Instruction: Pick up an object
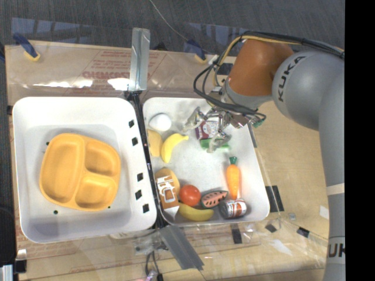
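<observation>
Counter carries two white bins side by side. We note the arm, grey with its orange band, reaching down into the near bin; the far bin, well off beyond the hand, holds a yellow divided tray.

The hand sits low in the upper part of the near bin, over a small maroon and green object that we cannot identify. Metal parts and cables crowd the wrist, so we cannot tell whether the hand is spread or closed, nor whether anything sits in it.

Candidate things, by size:
- banana, just beside the hand toward the divider
- a second banana, at the bin's lower edge, well apart from the hand
- bread-like brown item with a label, below the hand along the divider
- carrot, near, just below the hand
- tomato and a dark slice, touching one another
- small can, beside the carrot's tip
- white egg-like ball, near the hand at the bin's top

Our judgement on progress: the approach looks made, the hand is down among the objects. A lift is not yet shown; nothing is seen clear of the bin floor. Grasp, if any, is unconfirmed. Lifting remains.
</observation>
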Robot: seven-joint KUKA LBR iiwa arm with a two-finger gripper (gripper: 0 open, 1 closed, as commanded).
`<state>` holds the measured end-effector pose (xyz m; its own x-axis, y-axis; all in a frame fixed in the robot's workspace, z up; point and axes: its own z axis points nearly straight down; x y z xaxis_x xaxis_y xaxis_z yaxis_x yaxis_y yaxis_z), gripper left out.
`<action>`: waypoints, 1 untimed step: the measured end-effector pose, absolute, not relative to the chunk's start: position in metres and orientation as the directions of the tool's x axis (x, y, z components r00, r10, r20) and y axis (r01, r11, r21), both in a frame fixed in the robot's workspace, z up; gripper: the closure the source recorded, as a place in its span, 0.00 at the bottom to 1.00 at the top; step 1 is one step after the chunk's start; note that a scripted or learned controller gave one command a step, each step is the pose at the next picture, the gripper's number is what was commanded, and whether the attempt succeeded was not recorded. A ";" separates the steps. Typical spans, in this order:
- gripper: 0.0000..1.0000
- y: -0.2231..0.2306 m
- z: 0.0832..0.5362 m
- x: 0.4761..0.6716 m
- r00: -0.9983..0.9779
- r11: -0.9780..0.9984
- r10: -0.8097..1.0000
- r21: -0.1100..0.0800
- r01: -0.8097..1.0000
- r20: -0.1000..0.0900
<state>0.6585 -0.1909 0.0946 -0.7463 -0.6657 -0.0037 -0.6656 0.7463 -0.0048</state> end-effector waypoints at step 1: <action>0.00 -0.210 0.094 0.610 -0.692 0.692 -0.722 -0.003 -0.722 -0.002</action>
